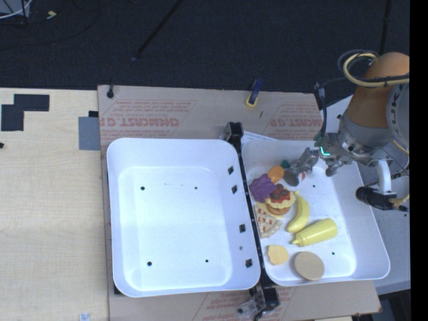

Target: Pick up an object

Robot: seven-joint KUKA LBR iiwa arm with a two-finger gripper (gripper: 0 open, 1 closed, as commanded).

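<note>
The right bin [364, 246] holds several toy foods. An orange piece [276, 174] and purple grapes [261, 187] lie near its left wall, beside a stacked pastry [279, 200] and a waffle [267, 223]. A banana [300, 214] and a yellow squeeze bottle [314, 232] sit in the middle. A yellow wedge [277, 254] and a tan disc [309, 265] rest at the front. My gripper [315, 168] hovers over the bin's far part, just right of the orange piece, open, with nothing between its fingers.
The left bin [127, 179] stands beside the right one, joined along a black divider [244, 206]. A blue and yellow clip [253, 93] sits on the cardboard behind the bins. The grey arm with its orange band [378, 92] comes in from the right.
</note>
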